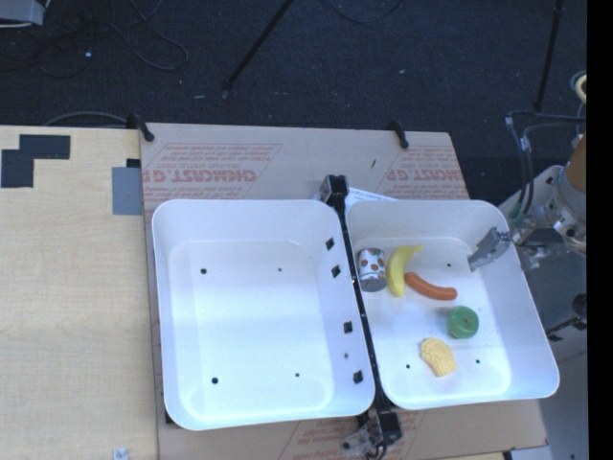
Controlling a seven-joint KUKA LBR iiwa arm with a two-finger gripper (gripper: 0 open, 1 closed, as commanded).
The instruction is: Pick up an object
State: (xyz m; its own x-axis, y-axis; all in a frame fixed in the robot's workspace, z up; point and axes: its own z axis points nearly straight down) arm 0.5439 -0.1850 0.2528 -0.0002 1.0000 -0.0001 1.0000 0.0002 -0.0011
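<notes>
Grey two-finger gripper (488, 247) at right white bin's (517, 372) rim, grasp state unclear; orange sausage (431, 287) not yet picked.

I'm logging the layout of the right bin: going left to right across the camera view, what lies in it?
Silver can → banana → orange sausage-shaped toy → green round toy; the gripper hangs over the bin's right edge. The yellow corn-like piece overlaps the sausage's span, so I left it out.
</notes>
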